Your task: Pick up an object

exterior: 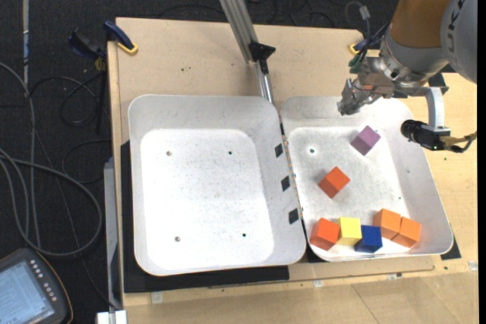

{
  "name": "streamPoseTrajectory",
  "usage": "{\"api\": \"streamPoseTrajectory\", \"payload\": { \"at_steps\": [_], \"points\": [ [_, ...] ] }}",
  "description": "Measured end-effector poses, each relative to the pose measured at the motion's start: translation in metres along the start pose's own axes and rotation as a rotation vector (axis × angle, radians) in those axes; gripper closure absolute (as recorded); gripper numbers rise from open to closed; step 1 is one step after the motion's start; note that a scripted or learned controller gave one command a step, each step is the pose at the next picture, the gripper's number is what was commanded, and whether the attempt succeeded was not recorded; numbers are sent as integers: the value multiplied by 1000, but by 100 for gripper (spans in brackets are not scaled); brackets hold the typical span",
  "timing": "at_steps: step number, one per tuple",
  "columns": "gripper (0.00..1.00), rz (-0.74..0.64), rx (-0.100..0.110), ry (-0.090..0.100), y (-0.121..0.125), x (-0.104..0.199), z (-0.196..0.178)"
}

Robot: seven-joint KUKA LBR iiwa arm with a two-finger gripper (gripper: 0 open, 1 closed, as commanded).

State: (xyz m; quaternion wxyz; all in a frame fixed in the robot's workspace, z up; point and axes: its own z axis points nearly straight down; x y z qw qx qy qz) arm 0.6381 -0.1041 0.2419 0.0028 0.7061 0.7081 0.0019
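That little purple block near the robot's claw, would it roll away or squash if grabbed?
The purple block looks like a flat-sided cube, so it probably slides rather than rolls. Its crisp edges suggest it is stiff. Standing apart from the orange block, it likely leaves the gripper room.

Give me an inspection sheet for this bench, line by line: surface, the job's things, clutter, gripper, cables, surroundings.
Surface: tan bench bearing two white bins side by side; left bin holds no blocks.
Job's things: in the right bin, a purple block, an orange block mid-bin, and along the near wall a row of orange, yellow, blue and two more orange blocks.
Clutter: blue-and-yellow clamp at the bench's far left corner.
Gripper: gripper over the right bin's far edge, apart from the purple block; holds nothing visible.
Cables: black cables on the floor at left.
Surroundings: metal pole slanting in from above; screen at bottom left.
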Motion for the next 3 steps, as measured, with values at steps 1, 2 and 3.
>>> {"api": "streamPoseTrajectory", "payload": {
  "at_steps": [1, 2, 3],
  "points": [
    [100, -5, 9, 3, -16, 49, 11],
    [100, -6, 7, 4, -37, 106, 2],
    [100, -6, 8, 3, -48, 158, 10]
  ]
}}
